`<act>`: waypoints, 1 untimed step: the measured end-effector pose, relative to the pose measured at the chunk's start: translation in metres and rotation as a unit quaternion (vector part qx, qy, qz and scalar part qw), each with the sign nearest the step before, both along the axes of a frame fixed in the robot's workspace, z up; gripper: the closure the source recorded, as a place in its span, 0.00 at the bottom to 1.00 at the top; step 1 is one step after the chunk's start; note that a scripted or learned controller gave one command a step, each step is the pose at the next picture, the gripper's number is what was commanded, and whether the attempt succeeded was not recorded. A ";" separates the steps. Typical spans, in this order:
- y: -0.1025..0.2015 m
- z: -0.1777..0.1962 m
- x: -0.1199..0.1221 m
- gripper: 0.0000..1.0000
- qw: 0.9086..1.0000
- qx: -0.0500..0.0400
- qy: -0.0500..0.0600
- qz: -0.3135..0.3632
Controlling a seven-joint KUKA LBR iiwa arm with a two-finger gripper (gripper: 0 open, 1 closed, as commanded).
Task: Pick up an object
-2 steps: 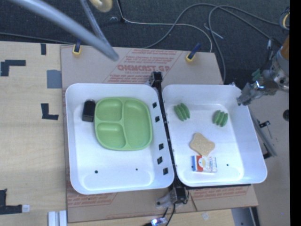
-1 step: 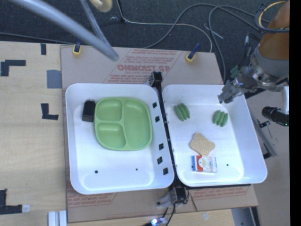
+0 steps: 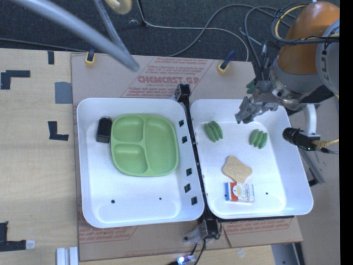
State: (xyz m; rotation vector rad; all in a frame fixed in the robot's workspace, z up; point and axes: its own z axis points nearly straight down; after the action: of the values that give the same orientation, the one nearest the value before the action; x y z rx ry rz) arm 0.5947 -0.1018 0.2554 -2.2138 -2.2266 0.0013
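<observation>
A pale wood table [image 3: 33, 164] stretches under me, with a brown cardboard sheet [image 3: 165, 73] laid on it and two shallow white bins side by side on the sheet. Dark floor and loose black cables [image 3: 220, 21] run along the far edge.

The left bin [image 3: 94, 203] carries a light green plate [image 3: 145, 144] with three compartments, lying flat, and a small black block [image 3: 103, 130] touching the plate's left rim.

The right bin [image 3: 287, 197] holds what I could pick. A ribbed green piece [image 3: 213, 131], short and pod-like, lies near the bin's far left corner, tilted. A second ribbed green piece [image 3: 257, 138] of the same look lies to its right, well apart from the first. Nearer the front sits a tan, rough-surfaced slice [image 3: 237, 170] shaped like a piece of toast, and just in front of it, touching or nearly so, a small flat packet [image 3: 240, 192], white with red and blue print.

My arm [image 3: 309, 43] comes in from the right, grey with the orange band high up. My claw [image 3: 246, 112] hangs over the far part of the right bin, between the two green pieces and beyond them. I cannot tell whether the claw stands apart or together; nothing shows in its grip
</observation>
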 end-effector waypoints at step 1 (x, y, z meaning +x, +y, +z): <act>0.050 -0.016 0.006 1.00 1.000 0.000 0.000 0.000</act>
State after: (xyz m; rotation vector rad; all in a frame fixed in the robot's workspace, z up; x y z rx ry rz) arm 0.6004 -0.0521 0.2399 -2.2134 -2.2261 0.0024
